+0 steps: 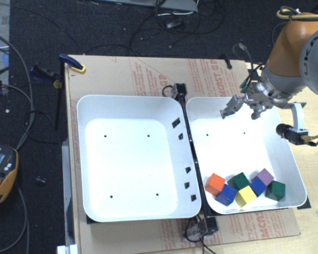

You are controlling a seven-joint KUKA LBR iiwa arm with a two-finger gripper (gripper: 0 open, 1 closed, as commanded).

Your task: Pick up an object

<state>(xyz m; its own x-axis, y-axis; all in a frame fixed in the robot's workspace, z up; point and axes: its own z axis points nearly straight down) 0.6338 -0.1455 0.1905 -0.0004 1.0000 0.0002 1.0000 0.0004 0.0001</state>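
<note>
Down at the near end of the right bin point(286, 157) I see small blocks point(244, 187) touching, probably light, rigid and smooth-faced, so I'd pinch the orange block point(215, 183) across opposite flat sides, while my gripper point(243, 108) hovers spread and empty.

Both bins are white: the left bin point(130, 163) and the right bin point(244, 142). In the right one lie an orange cube point(215, 183), two blue cubes point(227, 194) point(257, 187), a yellow cube point(246, 196), two dark green cubes point(238, 181) point(275, 190) and a purple cube point(265, 175). The desk point(127, 75) is tan with red lettering.
</note>
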